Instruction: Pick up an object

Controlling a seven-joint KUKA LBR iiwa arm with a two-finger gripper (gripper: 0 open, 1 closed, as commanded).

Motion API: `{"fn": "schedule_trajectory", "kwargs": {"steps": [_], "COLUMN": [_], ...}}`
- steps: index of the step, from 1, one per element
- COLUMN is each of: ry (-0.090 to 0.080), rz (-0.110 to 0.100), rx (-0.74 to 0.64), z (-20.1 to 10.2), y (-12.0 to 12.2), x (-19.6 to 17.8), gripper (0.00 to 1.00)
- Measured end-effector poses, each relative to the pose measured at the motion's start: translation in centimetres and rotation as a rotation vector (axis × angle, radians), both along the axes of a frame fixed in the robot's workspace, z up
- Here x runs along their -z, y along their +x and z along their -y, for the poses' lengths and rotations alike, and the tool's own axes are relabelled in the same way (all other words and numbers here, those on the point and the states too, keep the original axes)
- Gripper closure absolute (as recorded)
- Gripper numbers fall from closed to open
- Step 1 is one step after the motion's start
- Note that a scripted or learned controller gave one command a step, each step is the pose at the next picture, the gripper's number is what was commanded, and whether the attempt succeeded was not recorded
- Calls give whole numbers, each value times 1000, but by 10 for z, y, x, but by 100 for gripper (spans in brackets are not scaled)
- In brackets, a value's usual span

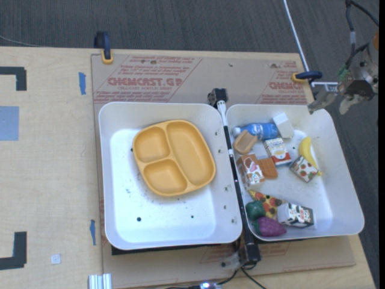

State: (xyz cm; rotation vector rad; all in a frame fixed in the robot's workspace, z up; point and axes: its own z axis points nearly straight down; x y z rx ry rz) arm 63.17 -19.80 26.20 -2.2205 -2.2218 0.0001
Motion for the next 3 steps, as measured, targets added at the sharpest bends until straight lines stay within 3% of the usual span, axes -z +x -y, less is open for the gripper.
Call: {"fn": "schedule_trajectory", "kwargs": {"steps": [1,2,3], "ry": [0,-2,-2], "rz": [-1,10,11], "rx": [-1,-1,0], "z": [-4,-24,-60], "y": [14,6,-23], "x": [121,172,172], "gripper": [0,0,0]}}
